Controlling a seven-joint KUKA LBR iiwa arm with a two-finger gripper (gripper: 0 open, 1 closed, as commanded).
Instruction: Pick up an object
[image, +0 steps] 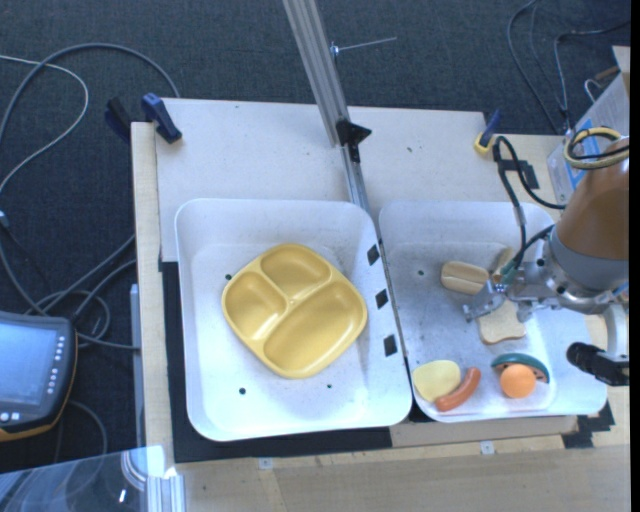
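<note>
In the right bin (400, 250) lie a tan bread roll (463, 277), a slice of toast (502, 327), a pale yellow round piece (437, 379), a red sausage (458, 390) and an orange ball (517, 381) resting against a teal ring (521, 361). The grey arm with its orange band (600, 215) reaches in from the right. My gripper (490, 297) is low over the bin floor, between the bread roll and the toast, right beside the roll's right end. No object can be seen held in it.
A yellow divided plate (294, 309) sits in the middle of the left bin (200, 250). A metal post (330, 80) rises from the divider between the bins. Cables (515, 175) run along the bench's right side.
</note>
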